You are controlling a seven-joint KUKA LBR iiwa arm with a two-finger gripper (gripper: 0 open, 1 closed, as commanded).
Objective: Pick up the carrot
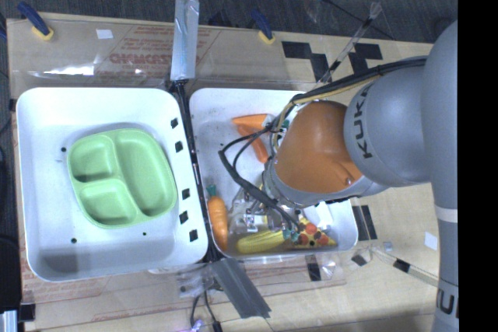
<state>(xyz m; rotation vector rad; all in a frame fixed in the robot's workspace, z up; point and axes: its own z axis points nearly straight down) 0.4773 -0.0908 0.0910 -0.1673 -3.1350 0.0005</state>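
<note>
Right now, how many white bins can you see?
2. One shallow white bin sits on the left, holding a green divided plate. The other white bin sits beside it on the right, partly hidden by the grey arm.

Occlusions and cut-offs in the right white bin (204, 128).

The grey arm with its orange wrist band (311, 152) covers most of the bin's floor and its right wall; the arm's upper body runs off the picture's right side. The two-finger gripper (253, 218) lies beneath black cables, its fingers too cluttered to resolve. The orange tapered carrot (219, 220) shows at the bin's lower left, its lower end partly masked. A yellow elongated item (261, 242) and small multicoloured pieces (310, 233) are too small to identify. An orange wedge-shaped object (250, 123) is half hidden behind the wrist.
</note>
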